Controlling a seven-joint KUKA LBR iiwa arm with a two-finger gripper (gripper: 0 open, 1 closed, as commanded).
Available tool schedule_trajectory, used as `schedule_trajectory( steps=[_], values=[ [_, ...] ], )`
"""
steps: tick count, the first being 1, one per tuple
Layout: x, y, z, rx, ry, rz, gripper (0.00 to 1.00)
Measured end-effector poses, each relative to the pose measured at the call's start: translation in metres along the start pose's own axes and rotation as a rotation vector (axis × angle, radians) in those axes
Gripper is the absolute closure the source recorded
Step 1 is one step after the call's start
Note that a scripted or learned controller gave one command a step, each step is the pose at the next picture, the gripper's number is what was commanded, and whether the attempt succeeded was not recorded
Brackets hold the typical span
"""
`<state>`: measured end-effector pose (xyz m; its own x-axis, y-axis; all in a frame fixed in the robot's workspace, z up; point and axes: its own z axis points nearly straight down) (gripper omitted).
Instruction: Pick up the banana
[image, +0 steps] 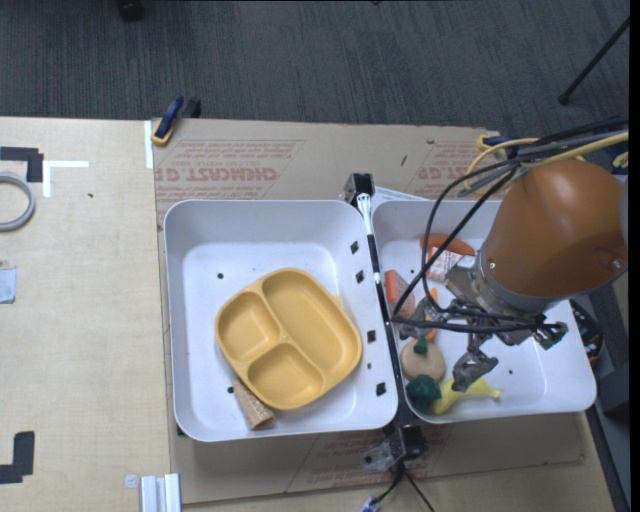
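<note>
The banana (472, 393) is small and yellow and lies near the front wall of the right bin (570, 385). My gripper (508, 354) hangs low over that bin under the orange band of the arm. It stands open, with one dark finger (470, 369) just above the banana's middle and the other (549, 335) off to the right. Nothing sits between the fingers. The arm hides the back and middle of the right bin.
A green round item (424, 392) touches the banana's left end, with a tan item (419, 359) behind it. An orange piece (446, 246) and a red-and-white packet (400, 287) lie further back. The left bin (190, 300) holds a yellow divided plate (288, 338) and a small brown block (253, 408).
</note>
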<state>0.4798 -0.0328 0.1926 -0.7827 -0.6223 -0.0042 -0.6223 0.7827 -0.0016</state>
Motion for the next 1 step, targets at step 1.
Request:
schedule_trajectory(
  steps=[1],
  values=[
    [-0.0437,0.0332,0.0005,-0.001,0.000,-0.047,0.00]
  ],
)
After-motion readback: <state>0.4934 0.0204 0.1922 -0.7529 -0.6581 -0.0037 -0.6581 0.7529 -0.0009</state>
